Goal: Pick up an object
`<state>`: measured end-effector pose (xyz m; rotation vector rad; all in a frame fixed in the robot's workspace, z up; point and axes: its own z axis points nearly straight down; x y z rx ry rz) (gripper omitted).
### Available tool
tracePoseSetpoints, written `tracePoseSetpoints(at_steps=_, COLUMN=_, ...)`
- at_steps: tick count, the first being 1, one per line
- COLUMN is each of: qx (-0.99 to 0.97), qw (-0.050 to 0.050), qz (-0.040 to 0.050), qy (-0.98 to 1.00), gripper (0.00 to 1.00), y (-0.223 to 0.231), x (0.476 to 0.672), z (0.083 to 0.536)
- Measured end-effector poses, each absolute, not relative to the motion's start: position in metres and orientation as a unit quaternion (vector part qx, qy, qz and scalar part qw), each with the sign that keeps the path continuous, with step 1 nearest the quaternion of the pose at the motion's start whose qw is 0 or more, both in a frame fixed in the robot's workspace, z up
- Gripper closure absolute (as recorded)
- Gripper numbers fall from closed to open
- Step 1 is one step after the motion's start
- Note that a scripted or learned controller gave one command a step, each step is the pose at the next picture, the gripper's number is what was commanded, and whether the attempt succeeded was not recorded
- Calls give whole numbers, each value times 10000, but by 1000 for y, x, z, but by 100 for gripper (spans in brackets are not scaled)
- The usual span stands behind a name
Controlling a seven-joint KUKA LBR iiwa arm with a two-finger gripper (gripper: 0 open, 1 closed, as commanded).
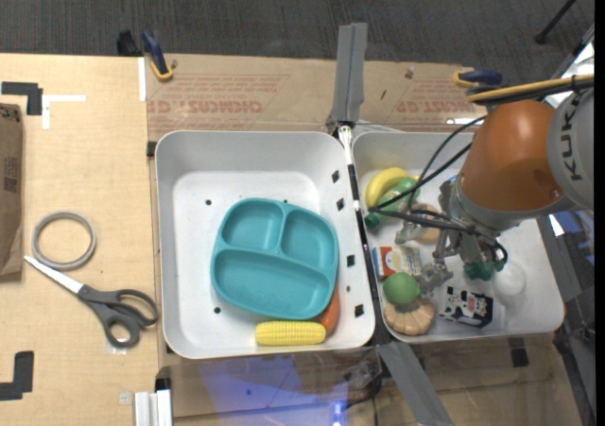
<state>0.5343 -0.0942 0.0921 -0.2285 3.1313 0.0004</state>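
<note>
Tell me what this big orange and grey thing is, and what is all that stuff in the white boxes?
It is a robot arm, seen by a camera looking down from above. It reaches in from the right, and its tool, the part meant for grabbing, hangs over the right bin. That bin holds toy food: a banana, a green ball and a biscuit-like round. I cannot tell if the tool holds anything. The left bin has a blue divided plate, a toy corn cob and something orange beside it. On the bench to the left lie scissors and a tape roll.
</note>
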Motion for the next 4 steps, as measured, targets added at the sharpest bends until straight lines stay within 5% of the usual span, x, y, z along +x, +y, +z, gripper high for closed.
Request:
tracePoseSetpoints(at_steps=1, qx=-355, qw=24, qz=-3, qy=9994, gripper=0, y=-107, x=493, z=93)
tracePoseSetpoints(at_steps=3, qx=94, qw=-29, qz=-29, qy=9999, gripper=0, y=-110, x=627, z=90)
tracePoseSetpoints(at_steps=4, qx=49, qw=37, qz=-20, qy=10000, gripper=100, y=-105, x=631, z=103)
